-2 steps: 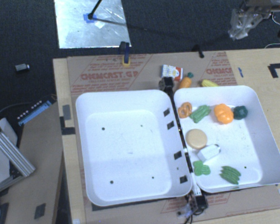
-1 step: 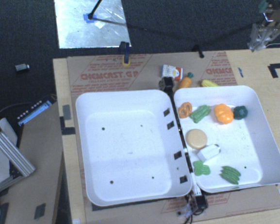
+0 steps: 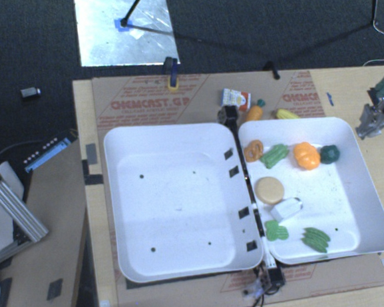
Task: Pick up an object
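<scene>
The left bin (image 3: pixel 176 198) offers a wide bare floor. The right bin (image 3: pixel 355 188) has open room along its right side; its things crowd the left half: a tan disc (image 3: pixel 270 189), a white block (image 3: pixel 287 208), an orange pepper (image 3: pixel 306 155) and green pieces. The end effector (image 3: pixel 376 116) sits at the frame's right edge, outside the bin, partly cut off; whether it is apart or together cannot be told. The pepper lies well apart from it, down-left.
</scene>
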Robot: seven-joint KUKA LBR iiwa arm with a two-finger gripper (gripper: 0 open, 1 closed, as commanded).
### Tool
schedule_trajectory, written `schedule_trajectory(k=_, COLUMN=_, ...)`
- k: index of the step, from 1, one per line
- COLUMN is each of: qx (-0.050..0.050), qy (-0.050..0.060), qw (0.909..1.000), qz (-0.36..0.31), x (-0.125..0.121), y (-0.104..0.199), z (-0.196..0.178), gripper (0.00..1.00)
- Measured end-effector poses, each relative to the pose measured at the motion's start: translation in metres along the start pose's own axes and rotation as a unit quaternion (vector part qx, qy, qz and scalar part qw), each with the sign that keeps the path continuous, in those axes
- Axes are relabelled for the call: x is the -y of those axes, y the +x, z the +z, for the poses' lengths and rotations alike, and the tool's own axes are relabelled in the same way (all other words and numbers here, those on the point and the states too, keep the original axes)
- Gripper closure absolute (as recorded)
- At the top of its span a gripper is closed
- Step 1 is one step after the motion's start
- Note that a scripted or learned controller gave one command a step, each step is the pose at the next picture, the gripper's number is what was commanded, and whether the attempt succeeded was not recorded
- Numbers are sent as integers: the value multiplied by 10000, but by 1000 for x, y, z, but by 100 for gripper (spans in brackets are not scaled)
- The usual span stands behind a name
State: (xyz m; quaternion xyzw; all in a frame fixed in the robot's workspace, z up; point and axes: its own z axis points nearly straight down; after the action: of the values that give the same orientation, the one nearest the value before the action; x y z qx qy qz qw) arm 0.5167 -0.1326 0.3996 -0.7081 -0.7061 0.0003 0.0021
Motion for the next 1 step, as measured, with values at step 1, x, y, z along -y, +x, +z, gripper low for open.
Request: schedule_trajectory(k=1, qx=29, qy=-57, qw=10000, qz=-41, x=-66, y=-6, z=-22, gripper=100)
